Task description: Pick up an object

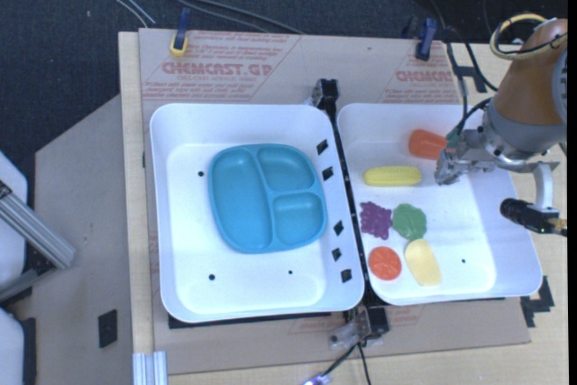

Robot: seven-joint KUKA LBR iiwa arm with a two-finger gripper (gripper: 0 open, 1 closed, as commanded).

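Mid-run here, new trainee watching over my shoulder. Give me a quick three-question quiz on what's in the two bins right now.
1. True or false: the blue plate lies in the left bin.
2. Which item sits closest to the claw? A) purple piece B) orange piece C) pale yellow piece
3. Fill in: the green piece lies directly right of the ______ piece.

Key: 1 true; 2 B; 3 purple.
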